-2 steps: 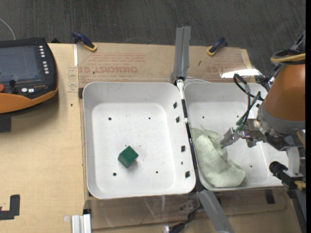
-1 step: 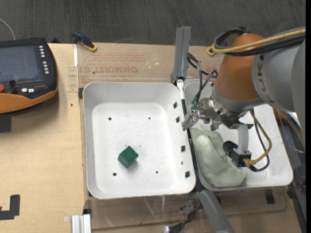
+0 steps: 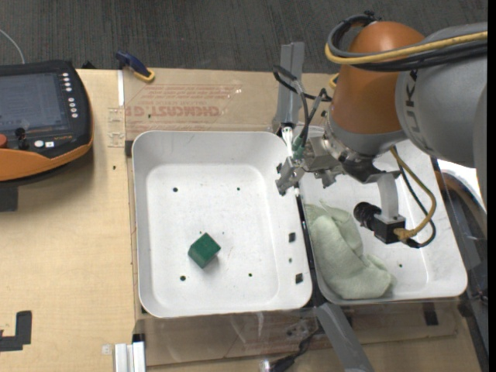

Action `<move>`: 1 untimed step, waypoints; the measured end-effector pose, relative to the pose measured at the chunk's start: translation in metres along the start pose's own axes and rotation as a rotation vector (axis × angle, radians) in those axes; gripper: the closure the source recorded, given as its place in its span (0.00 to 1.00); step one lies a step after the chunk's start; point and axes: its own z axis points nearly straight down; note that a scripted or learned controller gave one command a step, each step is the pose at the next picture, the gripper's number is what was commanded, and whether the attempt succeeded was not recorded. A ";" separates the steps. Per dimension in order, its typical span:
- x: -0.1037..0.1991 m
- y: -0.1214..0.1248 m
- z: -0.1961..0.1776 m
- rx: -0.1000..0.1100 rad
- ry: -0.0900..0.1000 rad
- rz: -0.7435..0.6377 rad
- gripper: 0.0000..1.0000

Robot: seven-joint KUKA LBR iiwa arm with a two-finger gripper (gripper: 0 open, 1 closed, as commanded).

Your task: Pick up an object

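Nearest me, one pale green cloth point(image 3: 346, 259) lies in the right bin point(image 3: 442, 281); one green cube point(image 3: 204, 250) sits in the left bin point(image 3: 155, 208). I see the gripper point(image 3: 298, 169) above the bins' shared edge; jaws' state unclear.

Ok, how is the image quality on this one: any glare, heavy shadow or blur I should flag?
Camera view: light is even and soft; the green block is sharp with only a faint shadow on the left bin. The white bins are bright yet their small holes stay readable. A sheen sits on the arm's orange band. The hand at the divider is dark and cluttered, hard to read. The cloth looks slightly soft.
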 end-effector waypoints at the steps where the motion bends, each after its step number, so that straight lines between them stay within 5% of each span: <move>1: -0.037 0.044 0.039 0.001 -0.001 0.011 0.00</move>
